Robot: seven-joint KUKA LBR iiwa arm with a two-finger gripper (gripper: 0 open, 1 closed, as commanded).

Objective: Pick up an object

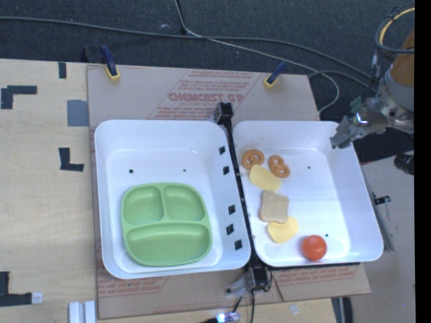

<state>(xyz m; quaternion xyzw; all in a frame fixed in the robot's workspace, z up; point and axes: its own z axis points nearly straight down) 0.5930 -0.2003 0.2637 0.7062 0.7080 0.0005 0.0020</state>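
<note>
Nothing is gripped yet, by the looks of it. The gripper (340, 138) is seen hovering at the far right corner of the right bin (350, 180), and whether the jaws are spread or closed can't be made out at this angle. The food is bunched along that bin's left side: two pretzels (253, 158), a yellow piece, a cracker (274, 207), with a tomato (314, 247) nearer the front. Everything lies left of and nearer than the jaws. A green tray (166, 224) sits in the left bin.
</note>
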